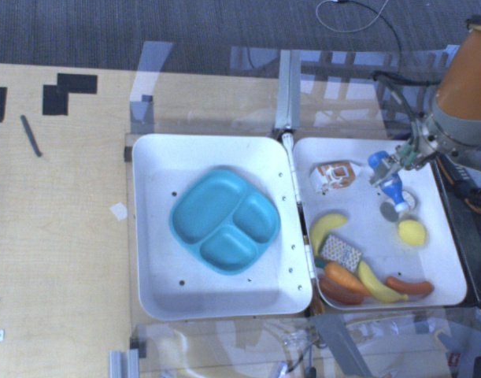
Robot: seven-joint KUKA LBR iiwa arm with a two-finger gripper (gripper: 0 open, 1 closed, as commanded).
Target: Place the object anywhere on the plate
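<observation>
A blue plate (225, 220) with three compartments lies in the left bin (157, 290). In the right bin (453, 278) my gripper (403, 159) hangs at the far right, just above a blue and white object (388, 181). The gripper's tip overlaps the upper part of that object, and I cannot tell whether they touch. The orange band of the arm (464, 77) fills the upper right corner.
The right bin also holds a small snack packet (335, 174), a yellow lemon (412, 232), two bananas (327, 227) (378, 283), a checkered packet (340, 251), a carrot (344, 276) and a red sausage (409, 287). A metal divider (286, 101) separates the bins.
</observation>
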